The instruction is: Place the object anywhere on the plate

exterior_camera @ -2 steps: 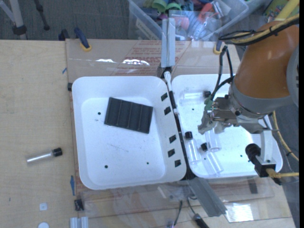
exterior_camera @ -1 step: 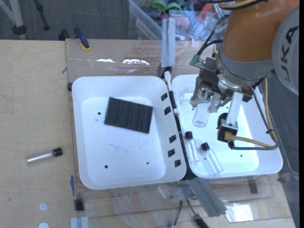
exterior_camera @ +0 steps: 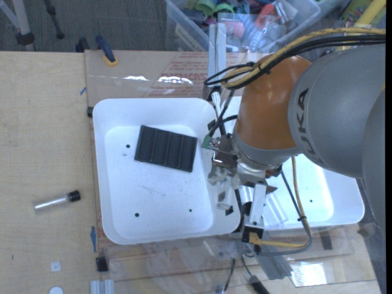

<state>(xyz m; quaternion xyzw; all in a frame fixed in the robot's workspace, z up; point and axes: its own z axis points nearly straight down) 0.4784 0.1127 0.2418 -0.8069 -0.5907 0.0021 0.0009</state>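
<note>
1. Camera view: the pincer [exterior_camera: 240, 206] hangs over the seam between the two bins, at the lower right corner of the left bin [exterior_camera: 116, 219].
2. The dark ribbed slab [exterior_camera: 166, 147], which I take to be the plate, lies flat in the left bin's upper middle, up and to the left of the pincer and well apart from it.
3. Its long axis runs roughly left to right, tilted slightly down toward the right; four ribs cross it.
4. Which thing is to be placed is unclear. The wrist and its cables hide the spot under the pincer, so I cannot tell whether it is wide, narrow, or holding anything.
5. Judged from this, the coming move turns on a short carry up and left, from the seam to the slab.
6. Count: one arm [exterior_camera: 331, 97], one pincer, two white bins (the right bin [exterior_camera: 343, 210] largely covered by the arm), one slab.
7. On the tabletop [exterior_camera: 37, 121] left of the bins lies one small clear tube with a dark cap [exterior_camera: 56, 200]. One clear tub of toys [exterior_camera: 245, 11] stands beyond the bins.
</note>
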